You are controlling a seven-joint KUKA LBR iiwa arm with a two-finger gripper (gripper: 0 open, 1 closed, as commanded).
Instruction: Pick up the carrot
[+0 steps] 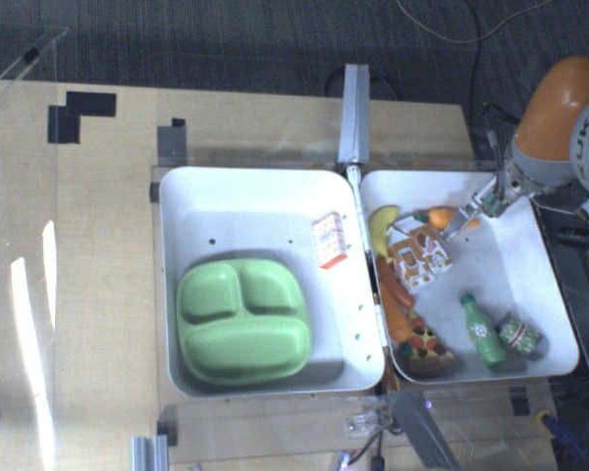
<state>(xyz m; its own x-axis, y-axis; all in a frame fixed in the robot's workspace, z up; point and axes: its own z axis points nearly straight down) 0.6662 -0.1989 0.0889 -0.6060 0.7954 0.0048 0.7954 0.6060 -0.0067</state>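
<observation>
In the right bin point(555, 292), the carrot point(438, 218) shows as a short orange shape near the back, partly hidden behind a brown-and-white patterned carton point(418, 253). My gripper point(459, 222) comes in slanting from the right, and its tip is right beside the carrot's right end, low over the bin floor. From this angle I cannot see whether the carrot sits inside the gripper or only next to it.
A yellow-green banana point(382, 227) lies left of the carton. A long orange-red item point(397, 302) and a pizza slice point(427, 348) lie along the left wall. A green bottle point(482, 331) and a can point(520, 335) sit front right. The left bin point(177, 224) holds a green divided tray point(243, 320) and a small box point(329, 240).
</observation>
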